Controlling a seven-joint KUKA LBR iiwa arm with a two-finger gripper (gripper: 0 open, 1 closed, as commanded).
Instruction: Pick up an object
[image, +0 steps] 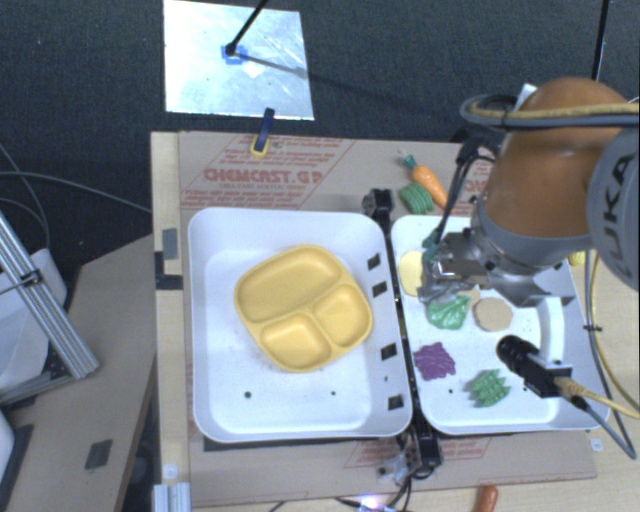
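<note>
Dark carpeted floor around a cardboard-topped bench (300, 165). Two white bins: left bin (215, 400) holding a yellow divided tray (303, 306); right bin (440, 415) under the grey arm (560, 170). Gripper (445, 285) low over a green leafy toy (447, 312), just at its six o'clock. Finger state impossible to tell. Purple grapes (434, 360) farther toward six.

In the right bin (560, 425) lie several small toy foods. A green leafy piece (447, 313) sits near the middle, just beside a round tan disc (493, 316). A purple grape cluster (434, 360) lies nearer the front, with a darker green leafy piece (488, 388) to its right. A pale yellow round piece (411, 268) rests by the left wall.
</note>
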